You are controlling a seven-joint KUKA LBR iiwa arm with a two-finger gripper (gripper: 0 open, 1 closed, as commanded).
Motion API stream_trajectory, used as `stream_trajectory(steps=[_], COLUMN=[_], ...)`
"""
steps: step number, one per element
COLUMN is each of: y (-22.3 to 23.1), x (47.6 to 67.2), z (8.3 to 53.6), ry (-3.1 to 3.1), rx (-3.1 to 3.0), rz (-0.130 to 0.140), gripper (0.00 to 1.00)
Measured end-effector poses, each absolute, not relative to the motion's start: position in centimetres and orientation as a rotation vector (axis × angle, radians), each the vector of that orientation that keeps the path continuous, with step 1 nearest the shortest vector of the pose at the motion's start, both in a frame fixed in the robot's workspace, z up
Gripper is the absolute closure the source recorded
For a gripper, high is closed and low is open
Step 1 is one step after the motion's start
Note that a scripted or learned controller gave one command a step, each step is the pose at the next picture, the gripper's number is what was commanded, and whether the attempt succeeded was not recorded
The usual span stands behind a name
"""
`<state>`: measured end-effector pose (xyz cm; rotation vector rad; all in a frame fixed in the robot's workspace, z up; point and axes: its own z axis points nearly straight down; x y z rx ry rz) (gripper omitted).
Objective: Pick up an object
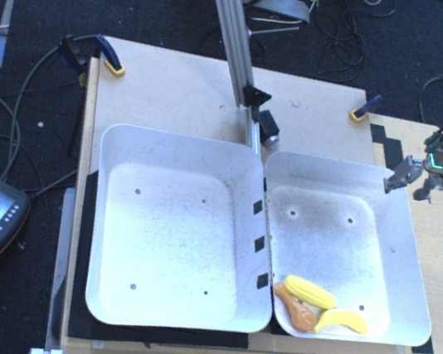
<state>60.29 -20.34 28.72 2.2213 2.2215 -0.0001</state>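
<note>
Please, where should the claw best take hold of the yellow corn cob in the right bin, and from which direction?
Probably at the middle of the corn cob, coming straight down. It lies flat, long axis left-right, so the claw should close across its narrow width. The orange piece and banana crowd its near side.

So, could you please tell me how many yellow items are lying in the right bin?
2, both near the right bin's front edge: a yellow corn cob and a yellow banana to its right, beside an orange item. Nothing seems hidden.
</note>
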Motion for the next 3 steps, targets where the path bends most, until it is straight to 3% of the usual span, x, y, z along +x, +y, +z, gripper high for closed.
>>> stream_trajectory(steps=[1, 3], y=[-20.3, -18.8], x=[60.3, 61.1], z=[28.7, 17.6], ry=[2.222, 2.226], rx=[2.221, 2.223], rz=[0.000, -0.004], gripper=[0.00, 0.00])
